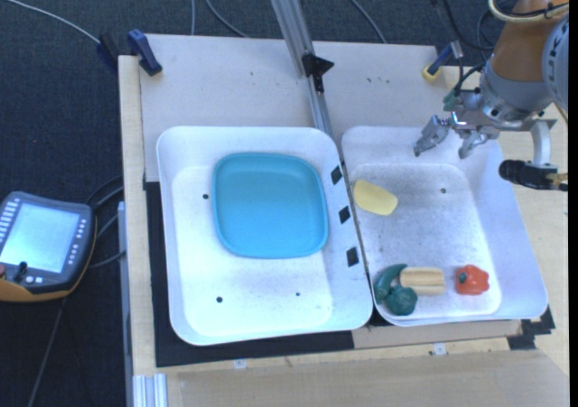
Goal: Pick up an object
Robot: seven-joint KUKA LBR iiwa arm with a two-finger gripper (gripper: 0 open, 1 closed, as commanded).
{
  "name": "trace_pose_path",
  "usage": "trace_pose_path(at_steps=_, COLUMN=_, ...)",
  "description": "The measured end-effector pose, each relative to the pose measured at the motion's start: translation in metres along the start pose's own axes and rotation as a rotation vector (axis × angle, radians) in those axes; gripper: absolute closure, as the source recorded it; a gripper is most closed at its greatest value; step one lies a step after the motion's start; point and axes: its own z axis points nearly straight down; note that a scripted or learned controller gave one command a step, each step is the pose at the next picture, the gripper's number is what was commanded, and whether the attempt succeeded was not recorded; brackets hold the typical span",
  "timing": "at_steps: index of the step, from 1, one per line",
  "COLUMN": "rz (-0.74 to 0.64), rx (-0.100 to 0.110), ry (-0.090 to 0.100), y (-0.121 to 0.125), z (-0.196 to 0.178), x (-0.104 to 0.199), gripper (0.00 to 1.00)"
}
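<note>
The pincer (449, 136) is hanging open and empty over the right bin's (515, 216) far edge, so it should be lowering squarely toward the yellow piece (375, 198) lying nearest, below-left of it.

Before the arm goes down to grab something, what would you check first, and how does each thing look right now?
1. Fingers spread and holding nothing: ok. The gripper is open, with nothing between its fingers.
2. Something to grab in the right bin: ok. A yellow piece, a green piece, a tan block and a red piece lie there.
3. Gripper above a target: not ok. It hangs over the bin's far edge, apart from all four.
4. Room around the target: ok for the yellow piece, which lies alone; not ok for the green piece and tan block, which touch.
5. Blue tray in the left bin out of the way: ok.
</note>
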Motion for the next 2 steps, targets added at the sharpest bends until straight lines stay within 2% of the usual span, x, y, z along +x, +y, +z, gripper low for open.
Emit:
trace_pose_path(at_steps=1, rz=0.001, rx=0.0, ry=0.0, y=-0.001, z=0.047, x=-0.009, gripper=0.0)
trace_pose_path(at_steps=2, rz=0.0, rx=-0.006, ry=-0.001, y=0.001, z=0.033, x=-0.008, gripper=1.0)
